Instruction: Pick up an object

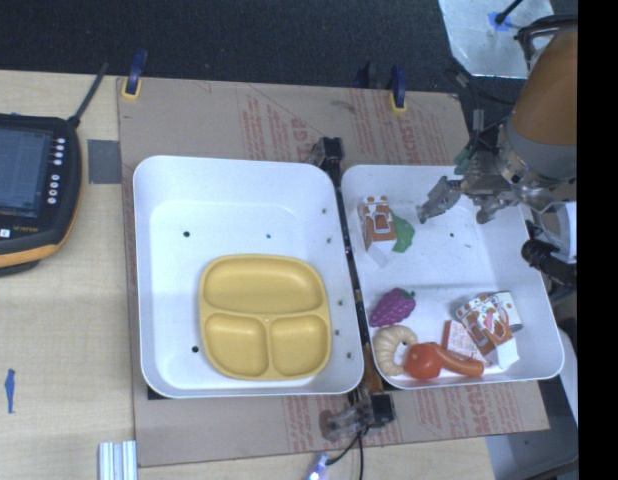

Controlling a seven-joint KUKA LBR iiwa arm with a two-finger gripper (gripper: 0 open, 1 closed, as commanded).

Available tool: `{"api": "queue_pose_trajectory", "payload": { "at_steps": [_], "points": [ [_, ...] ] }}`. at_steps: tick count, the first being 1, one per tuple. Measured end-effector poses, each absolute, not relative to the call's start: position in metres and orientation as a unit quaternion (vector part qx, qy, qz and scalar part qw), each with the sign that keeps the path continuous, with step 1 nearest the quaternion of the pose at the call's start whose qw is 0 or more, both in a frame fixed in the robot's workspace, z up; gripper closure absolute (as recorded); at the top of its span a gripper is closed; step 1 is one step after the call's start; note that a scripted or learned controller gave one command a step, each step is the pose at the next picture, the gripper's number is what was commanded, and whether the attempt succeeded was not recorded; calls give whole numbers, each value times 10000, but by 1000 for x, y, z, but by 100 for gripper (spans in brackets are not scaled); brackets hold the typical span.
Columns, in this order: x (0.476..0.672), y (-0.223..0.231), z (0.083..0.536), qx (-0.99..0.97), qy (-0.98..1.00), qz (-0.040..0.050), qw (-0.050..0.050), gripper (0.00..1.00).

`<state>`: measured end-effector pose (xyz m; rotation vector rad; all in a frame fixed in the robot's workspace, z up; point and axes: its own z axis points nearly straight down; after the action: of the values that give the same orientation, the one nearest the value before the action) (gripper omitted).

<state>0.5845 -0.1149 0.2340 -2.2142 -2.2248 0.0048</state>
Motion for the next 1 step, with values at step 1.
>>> {"api": "queue_pose_trajectory", "payload": {
  "at_steps": [1],
  "points": [
    [643, -102, 158, -7051, -7091, 25, 8, 0]
  ]
}}
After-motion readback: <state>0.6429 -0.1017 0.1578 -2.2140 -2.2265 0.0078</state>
